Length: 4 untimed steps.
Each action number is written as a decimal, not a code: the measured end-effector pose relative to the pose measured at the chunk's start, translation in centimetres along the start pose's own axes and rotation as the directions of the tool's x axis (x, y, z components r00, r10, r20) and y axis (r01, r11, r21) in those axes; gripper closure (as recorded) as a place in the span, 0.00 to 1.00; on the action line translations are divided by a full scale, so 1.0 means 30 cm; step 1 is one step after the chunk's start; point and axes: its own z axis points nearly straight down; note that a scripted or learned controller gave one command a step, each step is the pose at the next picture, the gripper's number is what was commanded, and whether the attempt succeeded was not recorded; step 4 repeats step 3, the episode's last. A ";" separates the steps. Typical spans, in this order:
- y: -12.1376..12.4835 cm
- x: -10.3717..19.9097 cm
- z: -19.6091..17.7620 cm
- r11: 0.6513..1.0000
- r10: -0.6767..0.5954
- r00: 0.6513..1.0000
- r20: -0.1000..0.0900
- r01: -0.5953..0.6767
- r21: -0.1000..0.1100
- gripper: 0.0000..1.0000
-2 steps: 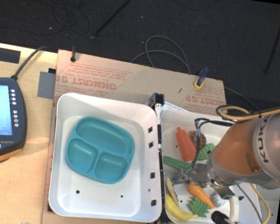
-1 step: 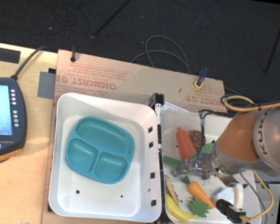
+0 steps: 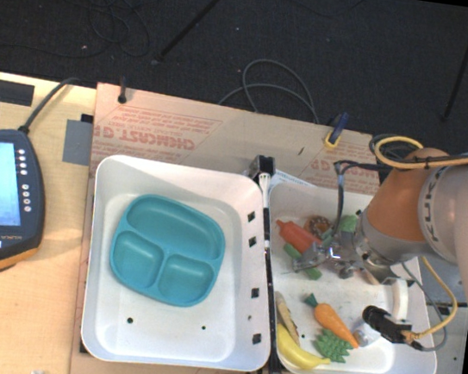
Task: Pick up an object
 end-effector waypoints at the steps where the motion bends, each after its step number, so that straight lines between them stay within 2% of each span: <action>1: 0.161 0.077 -0.001 1.000 -0.003 1.000 0.000 0.003 -0.001 0.00; 2: 0.158 0.075 -0.039 1.000 -0.005 1.000 -0.001 0.005 0.001 1.00; 3: 0.057 0.225 -0.352 1.000 -0.004 1.000 -0.002 0.004 -0.006 1.00; 4: 0.057 0.225 -0.352 1.000 -0.004 1.000 -0.002 0.004 -0.006 1.00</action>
